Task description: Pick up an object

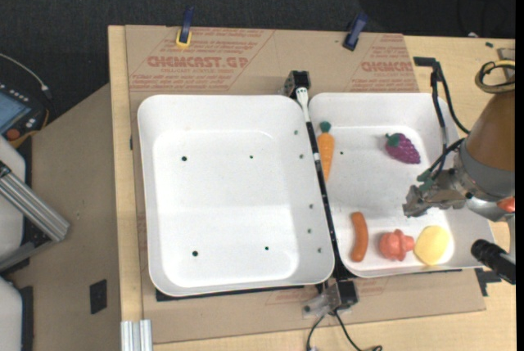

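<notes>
The right bin point(360, 114) holds several toy foods. An orange carrot point(326, 150) lies against its left wall. A purple grape bunch point(403, 147) sits toward the back. Along the front lie an orange-red sausage point(359, 236), a pink-red lumpy toy point(395, 245) and a yellow lemon point(433, 245). My gripper point(419, 202) hangs over the right bin's right side, just above and behind the lemon, with nothing seen between its fingers.
The left bin point(155, 177) lies beside the right one, with a black divider strip point(318, 177) between them. Brown cardboard point(246, 55) lies under both bins, with clamps at its back edge. Cables run along the right bin's far right side.
</notes>
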{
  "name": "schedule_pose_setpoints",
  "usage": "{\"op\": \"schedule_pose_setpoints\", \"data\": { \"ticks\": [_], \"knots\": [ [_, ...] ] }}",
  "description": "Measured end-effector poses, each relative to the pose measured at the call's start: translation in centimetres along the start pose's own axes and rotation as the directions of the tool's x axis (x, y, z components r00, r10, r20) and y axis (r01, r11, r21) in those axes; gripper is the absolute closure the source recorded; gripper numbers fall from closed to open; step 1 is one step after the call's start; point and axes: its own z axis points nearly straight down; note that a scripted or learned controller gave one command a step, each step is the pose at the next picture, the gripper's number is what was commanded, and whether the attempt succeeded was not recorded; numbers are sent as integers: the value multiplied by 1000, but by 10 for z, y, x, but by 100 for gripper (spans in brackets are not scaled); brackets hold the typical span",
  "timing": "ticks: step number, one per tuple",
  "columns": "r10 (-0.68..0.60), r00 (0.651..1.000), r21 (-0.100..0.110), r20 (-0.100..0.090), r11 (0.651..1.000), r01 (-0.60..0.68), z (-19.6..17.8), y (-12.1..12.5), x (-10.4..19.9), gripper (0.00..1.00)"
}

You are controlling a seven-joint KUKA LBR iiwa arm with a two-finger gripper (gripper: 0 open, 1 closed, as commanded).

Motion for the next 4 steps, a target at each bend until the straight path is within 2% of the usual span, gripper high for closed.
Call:
{"op": "schedule_pose_setpoints", "data": {
  "ticks": [1, 2, 3, 4],
  "knots": [
    [4, 1000, -20, 9, 1000, -3, -20, 4, -4, 100],
    [0, 1000, -16, 7, 1000, 1, 78, 5, 46, 100],
    [3, 1000, -19, 9, 1000, -3, 73, 5, 43, 0],
    [-2, 1000, -36, 12, 999, 2, -51, 81, 44, 0]
  ]
}}
